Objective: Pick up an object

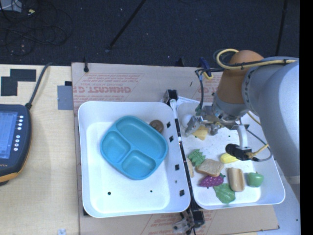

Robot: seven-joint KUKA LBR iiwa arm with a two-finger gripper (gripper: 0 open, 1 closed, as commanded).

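Reaching marks our step: our hand (201, 126) hovers low in the right bin (274, 192) over a yellow toy piece (200, 133), grip state we cannot tell, so next we must descend and close.

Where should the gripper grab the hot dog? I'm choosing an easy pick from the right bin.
Probably across the middle of the hot dog, coming straight down. It lies flat and elongated, so its narrow width suits two fingers. The bread slice and green apple sit close on either side, leaving little room for the fingers.
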